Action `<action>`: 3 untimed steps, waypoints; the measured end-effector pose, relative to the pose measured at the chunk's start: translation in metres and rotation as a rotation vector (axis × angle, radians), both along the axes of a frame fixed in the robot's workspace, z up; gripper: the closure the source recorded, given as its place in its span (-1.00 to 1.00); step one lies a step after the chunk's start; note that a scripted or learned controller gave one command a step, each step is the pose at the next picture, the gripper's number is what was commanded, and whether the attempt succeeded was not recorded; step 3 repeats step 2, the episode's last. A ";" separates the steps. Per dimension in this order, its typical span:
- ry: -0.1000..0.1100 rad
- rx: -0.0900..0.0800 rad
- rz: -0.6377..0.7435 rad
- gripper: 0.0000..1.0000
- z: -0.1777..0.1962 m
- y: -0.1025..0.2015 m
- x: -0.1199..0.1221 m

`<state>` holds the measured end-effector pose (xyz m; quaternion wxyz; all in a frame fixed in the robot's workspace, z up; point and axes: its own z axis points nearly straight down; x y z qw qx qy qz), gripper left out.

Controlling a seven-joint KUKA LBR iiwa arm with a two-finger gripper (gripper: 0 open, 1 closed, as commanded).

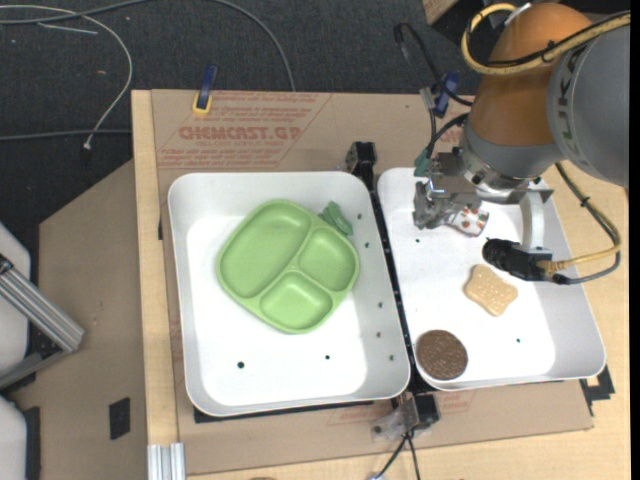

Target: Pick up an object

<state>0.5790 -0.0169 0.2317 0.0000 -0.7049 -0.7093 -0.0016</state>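
My gripper [437,211] hangs low over the far end of the right bin [560,358], under the orange wrist band. A small red and white object [467,224] lies just to its right, partly hidden by the gripper body; I cannot tell whether they touch. A tan square cracker [490,290] lies in the middle of the right bin. A round dark brown cookie [441,354] sits at that bin's near left corner.
The left bin [200,358] holds a green divided plate [288,266] with a small green piece [337,218] at its far right rim. A black cable plug [510,258] hangs off the arm above the cracker. Brown cardboard lies under both bins.
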 end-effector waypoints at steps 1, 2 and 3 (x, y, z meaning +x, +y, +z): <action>0.001 -0.002 -0.001 1.00 -0.011 0.051 0.020; 0.001 0.000 0.000 1.00 -0.019 0.106 0.038; 0.001 0.000 0.000 1.00 -0.019 0.106 0.038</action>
